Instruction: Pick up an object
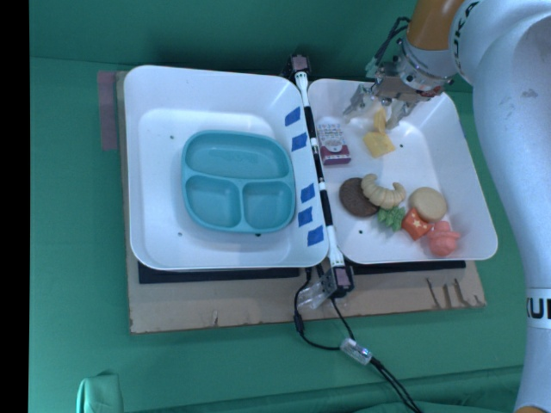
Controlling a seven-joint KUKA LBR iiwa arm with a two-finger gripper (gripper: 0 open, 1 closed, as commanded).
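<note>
My gripper point(377, 110) hangs over the far part of the right bin point(456, 149), its fingers spread open. Just below and between the fingertips lies a yellow cheese-like piece point(379, 141); its upper tip reaches up between the fingers, which are apart from it. A red and white box point(333, 142) lies to the left of it. Nearer the front sit a brown cookie point(351, 197), a croissant point(384, 192), a bread roll point(428, 203), a green piece point(392, 218), a red-orange piece point(416, 224) and a pink piece point(443, 239).
The left bin point(155, 101) holds a teal divided plate point(237, 181). A divider strip with blue tape marks point(312, 170) runs between the bins. Cables point(344, 334) trail off the front of the cardboard base. The arm point(508, 101) crosses the right side.
</note>
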